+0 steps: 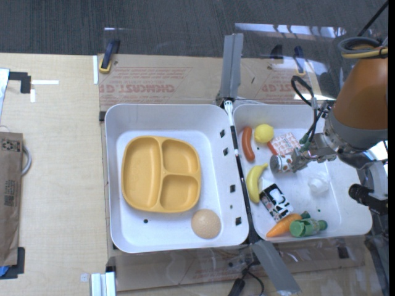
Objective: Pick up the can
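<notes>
The can (279, 163) is small and silver with a red label. It lies on its side in the right bin (345, 227), just right of the banana's top. My gripper (300, 159) is low in that bin, right against the can's right end. The grey wrist and the orange band rise behind it to the right. From above I cannot make out whether the can sits inside the gripper or only beside it.
Around the can lie a red-and-white packet (286, 143), a lemon (264, 133), a hot dog (248, 143), a banana (254, 182), a black box (275, 202), a carrot (281, 226) and a green bottle (305, 227). The left bin holds a yellow divided tray (162, 173) and a tan ball (206, 223).
</notes>
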{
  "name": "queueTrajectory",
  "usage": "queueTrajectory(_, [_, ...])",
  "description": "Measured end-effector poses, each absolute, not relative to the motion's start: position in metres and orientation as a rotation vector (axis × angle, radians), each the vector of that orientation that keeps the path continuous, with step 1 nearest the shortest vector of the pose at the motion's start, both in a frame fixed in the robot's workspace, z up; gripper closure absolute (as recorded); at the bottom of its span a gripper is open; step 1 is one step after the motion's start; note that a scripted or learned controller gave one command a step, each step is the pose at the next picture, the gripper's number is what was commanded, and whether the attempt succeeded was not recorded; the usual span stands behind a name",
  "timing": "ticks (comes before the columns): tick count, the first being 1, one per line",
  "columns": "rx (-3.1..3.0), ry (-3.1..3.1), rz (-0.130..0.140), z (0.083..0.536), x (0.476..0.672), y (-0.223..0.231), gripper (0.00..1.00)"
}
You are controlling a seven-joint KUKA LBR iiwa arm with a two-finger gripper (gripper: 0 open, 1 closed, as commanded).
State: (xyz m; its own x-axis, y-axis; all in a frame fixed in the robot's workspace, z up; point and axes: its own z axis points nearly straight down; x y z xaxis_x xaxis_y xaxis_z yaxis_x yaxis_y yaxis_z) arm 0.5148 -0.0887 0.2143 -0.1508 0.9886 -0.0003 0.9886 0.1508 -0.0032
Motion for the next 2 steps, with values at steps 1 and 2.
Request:
queueTrajectory(1, [-2.076, -2.358, 0.004, 0.2504, 0.5365, -0.1097, 1.0])
queueTrajectory(2, [-2.074, -2.361, 0.007, 0.2584, 0.5371, -0.11, 1.0])
